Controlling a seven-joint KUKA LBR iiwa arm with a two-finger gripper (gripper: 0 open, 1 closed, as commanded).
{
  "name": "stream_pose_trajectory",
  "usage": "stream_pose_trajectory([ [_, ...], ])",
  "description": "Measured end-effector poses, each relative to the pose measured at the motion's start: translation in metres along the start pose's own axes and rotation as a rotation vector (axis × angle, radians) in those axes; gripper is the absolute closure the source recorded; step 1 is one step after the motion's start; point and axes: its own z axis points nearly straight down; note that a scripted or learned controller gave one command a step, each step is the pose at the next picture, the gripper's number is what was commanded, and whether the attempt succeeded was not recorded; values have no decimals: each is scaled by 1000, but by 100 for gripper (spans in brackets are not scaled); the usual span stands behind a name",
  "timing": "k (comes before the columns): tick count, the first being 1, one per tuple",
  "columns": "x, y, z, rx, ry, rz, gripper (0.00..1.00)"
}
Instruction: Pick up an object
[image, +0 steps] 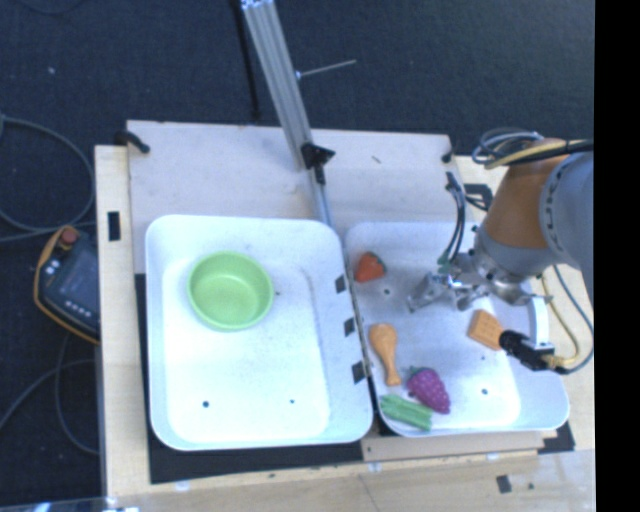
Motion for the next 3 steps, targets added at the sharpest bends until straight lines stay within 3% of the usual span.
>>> stream_pose_trajectory([
  [1, -1, 2, -15, -9, 0, 5, 100],
  [3, -12, 9, -129, -12, 0, -4, 100],
])
